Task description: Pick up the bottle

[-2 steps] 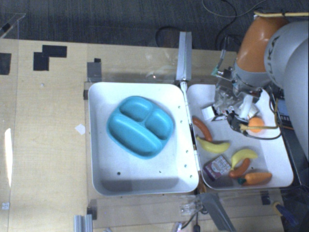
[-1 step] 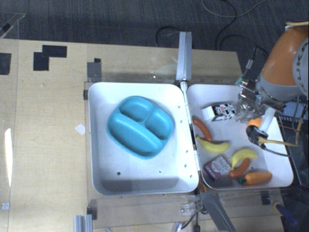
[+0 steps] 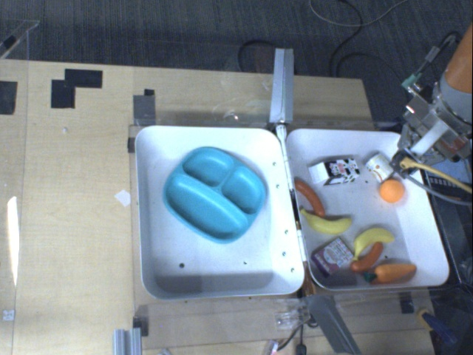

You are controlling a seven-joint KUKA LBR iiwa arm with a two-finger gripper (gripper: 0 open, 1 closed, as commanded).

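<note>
One small white bottle (image 3: 378, 166), likely light, stiff and slick, I'd pinch across its body with the gripper (image 3: 409, 155), whose jaws' state I cannot tell.

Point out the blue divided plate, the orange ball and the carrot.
blue divided plate (image 3: 214, 192): camera view, on the ridge between its compartments.
orange ball (image 3: 392, 191): camera view, on the middle of the ball.
carrot (image 3: 395, 273): camera view, on the middle of its orange body.

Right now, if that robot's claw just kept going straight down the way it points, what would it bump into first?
Probably the small white bottle lying in the right white bin: the gripper hangs just beside it. The orange ball lies nearer the camera. Depth is unclear.
</note>
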